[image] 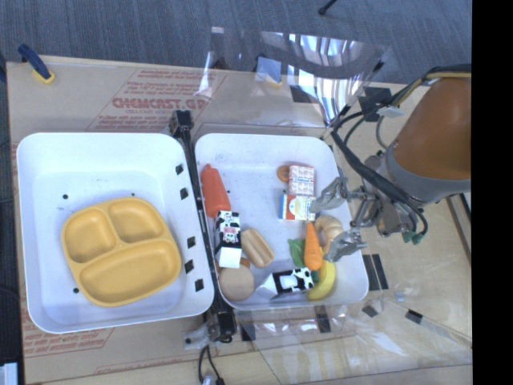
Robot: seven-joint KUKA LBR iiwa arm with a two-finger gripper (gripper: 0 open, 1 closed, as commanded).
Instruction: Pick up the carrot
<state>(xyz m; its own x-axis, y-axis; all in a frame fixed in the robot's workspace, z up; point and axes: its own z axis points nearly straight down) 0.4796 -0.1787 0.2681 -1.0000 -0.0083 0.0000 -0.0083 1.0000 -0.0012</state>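
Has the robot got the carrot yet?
Not yet. The carrot lies in the right bin, between the banana and a small box. The gripper is right beside it with its fingers spread, one above and one below, but nothing is between them. So reaching looks done; closing on the carrot and lifting it are left.

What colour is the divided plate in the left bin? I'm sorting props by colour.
Yellow: the three-compartment plastic plate shows plainly in the camera view.
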